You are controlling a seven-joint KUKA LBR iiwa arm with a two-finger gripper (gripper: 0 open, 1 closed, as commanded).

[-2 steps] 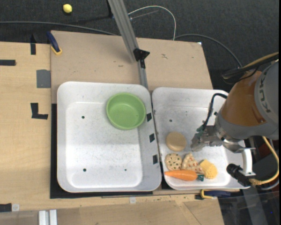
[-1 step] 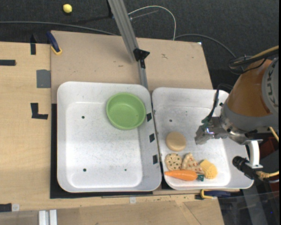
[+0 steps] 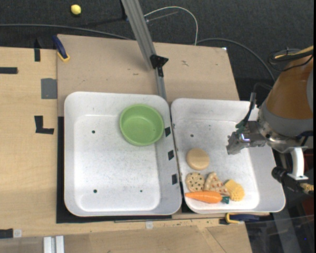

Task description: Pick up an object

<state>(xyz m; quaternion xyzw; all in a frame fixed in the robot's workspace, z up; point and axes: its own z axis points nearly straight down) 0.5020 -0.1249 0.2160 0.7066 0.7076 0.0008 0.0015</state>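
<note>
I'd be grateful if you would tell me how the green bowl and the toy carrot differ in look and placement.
The green bowl is round and hollow; the carrot is long, thin and orange. The bowl sits alone at the upper right of the left bin; the carrot lies crowded among other toy foods along the near edge of the right bin. The bowl looks much larger. Both rest untouched, apart from the gripper.

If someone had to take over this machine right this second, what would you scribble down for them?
Claw: over the right bin, near its right side; nothing visible in it.
Right bin: a tan round piece, a waffle-like cookie, a pretzel-like piece, a yellow corn piece and an orange carrot, clustered at the front.
Left bin: a green bowl near its back right corner.
Done: nothing lifted.
Left: pick one object; the tan round piece lies closest to the claw.
</note>
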